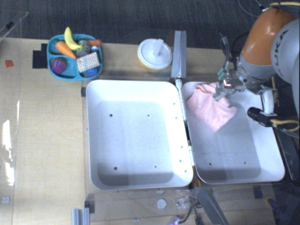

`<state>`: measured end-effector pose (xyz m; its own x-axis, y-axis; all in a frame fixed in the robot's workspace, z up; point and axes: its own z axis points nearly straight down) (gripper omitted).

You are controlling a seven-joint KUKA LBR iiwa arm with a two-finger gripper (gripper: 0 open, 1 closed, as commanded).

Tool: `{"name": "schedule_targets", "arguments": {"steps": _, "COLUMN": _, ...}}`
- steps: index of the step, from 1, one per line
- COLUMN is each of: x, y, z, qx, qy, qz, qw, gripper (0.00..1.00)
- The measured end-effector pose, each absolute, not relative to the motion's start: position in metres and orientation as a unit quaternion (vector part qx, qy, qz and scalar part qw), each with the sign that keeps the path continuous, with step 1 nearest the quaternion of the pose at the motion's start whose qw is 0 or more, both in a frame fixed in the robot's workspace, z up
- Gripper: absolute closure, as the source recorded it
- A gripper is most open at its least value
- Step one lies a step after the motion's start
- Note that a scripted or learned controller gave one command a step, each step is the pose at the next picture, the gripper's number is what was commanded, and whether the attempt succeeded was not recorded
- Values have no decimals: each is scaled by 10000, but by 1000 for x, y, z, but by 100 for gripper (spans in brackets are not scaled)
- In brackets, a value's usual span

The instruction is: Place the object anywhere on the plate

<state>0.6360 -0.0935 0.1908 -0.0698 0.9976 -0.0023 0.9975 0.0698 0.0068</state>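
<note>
Arm [276, 41] reaches in from the right, its orange band high at the top right corner and its grey wrist bent down and leftward over the right bin [243, 168]. We see the gripper [224, 89] low at the bin's upper edge, its tip on the upper right part of the pink cloth [212, 109]. The cloth seems pinched there, though we cannot tell how far the gripper is spread, since the wrist hardware crowds that spot.

The cloth lies crumpled in the upper left part of the right bin, close to the wall shared with the left bin [136, 135]. We find the plate [154, 54] on the bench above the bins, just left of the grey post [178, 55] between them, well apart from the cloth. A blue tray [75, 56] of toy food sits farther left on the bench.
</note>
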Motion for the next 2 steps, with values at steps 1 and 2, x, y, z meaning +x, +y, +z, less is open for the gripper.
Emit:
{"name": "schedule_targets", "arguments": {"steps": 1, "x": 638, "y": -92, "z": 227, "qx": 6786, "qy": 7345, "qz": 27, "qw": 39, "gripper": 100}}
{"name": "schedule_targets", "arguments": {"steps": 2, "x": 624, "y": -44, "z": 233, "qx": 5177, "qy": 8555, "qz": 21, "qw": 37, "gripper": 100}}
